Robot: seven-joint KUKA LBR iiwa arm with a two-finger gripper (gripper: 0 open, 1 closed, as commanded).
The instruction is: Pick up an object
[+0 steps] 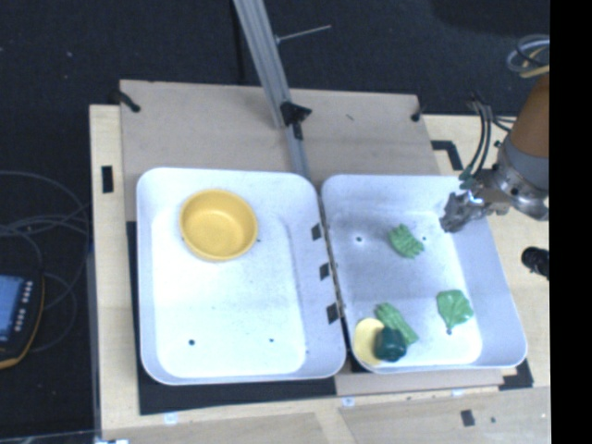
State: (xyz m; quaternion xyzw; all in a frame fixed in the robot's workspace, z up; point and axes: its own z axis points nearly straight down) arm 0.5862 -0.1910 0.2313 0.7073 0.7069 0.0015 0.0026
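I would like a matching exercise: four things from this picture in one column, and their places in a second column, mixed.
Things:
1. yellow bowl
2. gripper
3. dark green ball
4. metal pole

Places:
A. near corner of right bin
B. above the bins' far edge
C. left bin
D. right bin's far right edge

Pairs: 1-C, 2-D, 3-A, 4-B

No legible text, label, brand, number or sign can be made out anywhere on the bench or on the two white bins (231, 276), and the lit screen of the handheld unit (14, 308) at the left edge is too blurred to be read.
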